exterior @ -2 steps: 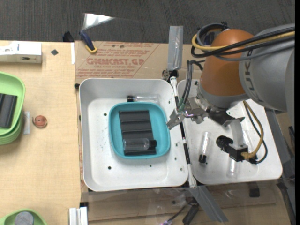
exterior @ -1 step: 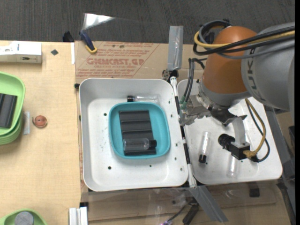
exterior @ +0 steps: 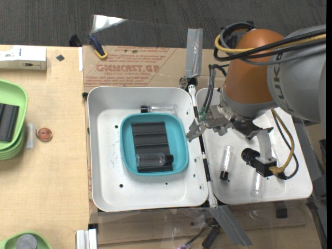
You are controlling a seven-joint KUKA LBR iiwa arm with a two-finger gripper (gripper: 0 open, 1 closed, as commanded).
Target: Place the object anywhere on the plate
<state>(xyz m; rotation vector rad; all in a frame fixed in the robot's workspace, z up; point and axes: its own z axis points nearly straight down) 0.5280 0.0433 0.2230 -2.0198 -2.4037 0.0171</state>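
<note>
Where ribbed, black tray [exterior: 150, 141] (glossy) fills plate [exterior: 179, 149]

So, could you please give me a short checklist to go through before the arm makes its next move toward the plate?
1. Plate location: the teal plate sits in the left bin. Ok.
2. Landing room: a black ridged block covers the plate's middle, with a clear tube lying on it; only the border is bare. Not ok.
3. Objects available: a clear vial lies in the right bin, another near its front. Ok.
4. Object held in the end effector: cannot tell.
5. End effector position: near the divide between the bins, not over the plate. Not ok.
</note>
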